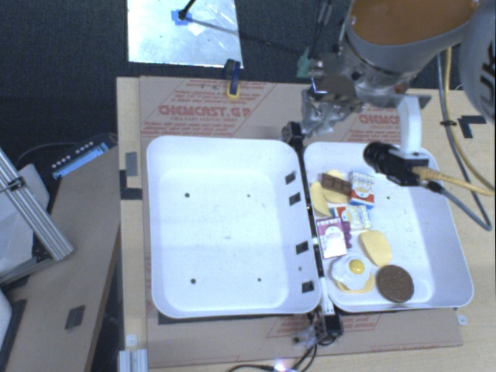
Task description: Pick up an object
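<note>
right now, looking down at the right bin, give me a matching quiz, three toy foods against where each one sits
Things:
1. fried egg
2. brown cookie
3. chocolate bar

Places:
A. far end of the pile, near the end effector
B. near edge, close to the divider between the bins
C. near edge, to the right of the egg

Pairs: 1-B, 2-C, 3-A
</note>
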